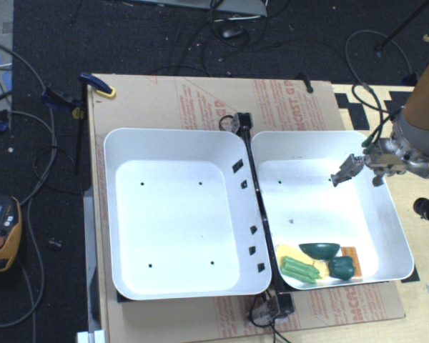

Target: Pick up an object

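One arm reaches in from the right, gripper over the right bin, its state unclear

Two shallow white bins sit side by side on the bench: a left bin and a right bin. In the near corner of the right bin lie what look like five small items, bunched and partly overlapping: one dark green bowl-shaped piece, one ridged green piece, one teal lump, one pale yellow piece, one orange piece.
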